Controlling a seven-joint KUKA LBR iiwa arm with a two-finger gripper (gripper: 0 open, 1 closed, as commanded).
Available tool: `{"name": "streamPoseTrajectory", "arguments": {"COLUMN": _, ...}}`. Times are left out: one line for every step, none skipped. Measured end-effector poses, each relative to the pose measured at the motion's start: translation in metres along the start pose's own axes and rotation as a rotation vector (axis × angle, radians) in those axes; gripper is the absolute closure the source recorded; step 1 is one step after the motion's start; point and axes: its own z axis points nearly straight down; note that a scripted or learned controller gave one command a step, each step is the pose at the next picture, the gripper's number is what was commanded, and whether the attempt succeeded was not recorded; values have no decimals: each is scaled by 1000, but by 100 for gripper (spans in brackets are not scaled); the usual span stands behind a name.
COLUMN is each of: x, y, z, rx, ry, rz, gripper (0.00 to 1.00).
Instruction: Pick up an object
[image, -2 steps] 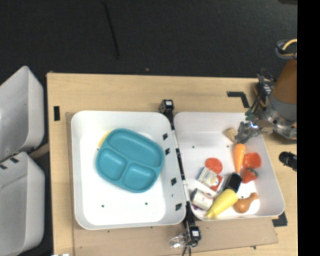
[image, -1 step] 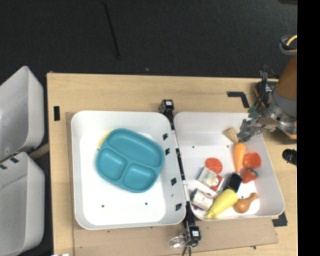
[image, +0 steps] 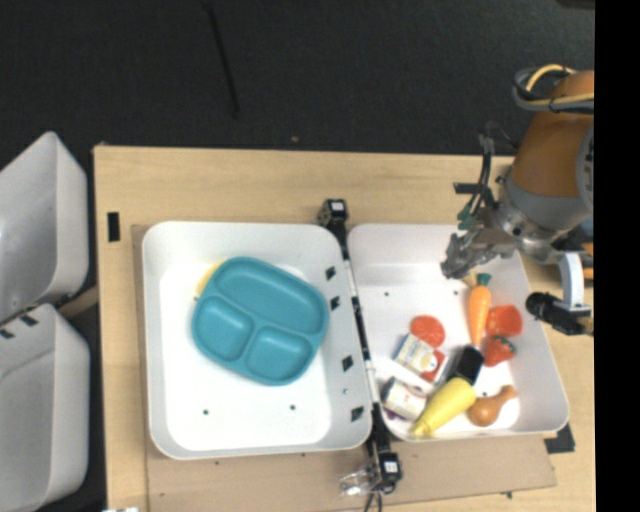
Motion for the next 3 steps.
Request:
{"name": "streamPoseTrajectory", "arguments": {"x": 47, "y": 14, "z": -13, "rx": -2, "ry": 0, "rz": -2, "gripper": 100}}
{"name": "streamPoseTrajectory", "arguments": {"x": 107, "y": 24, "z": -12, "rx": -3, "ry": 0, "rz": -2, "gripper": 100}}
{"name": "streamPoseTrajectory", "arguments": {"x": 118, "y": 34, "z": 2, "rx": -2, "ry": -2, "rz": 3, "gripper": 100}}
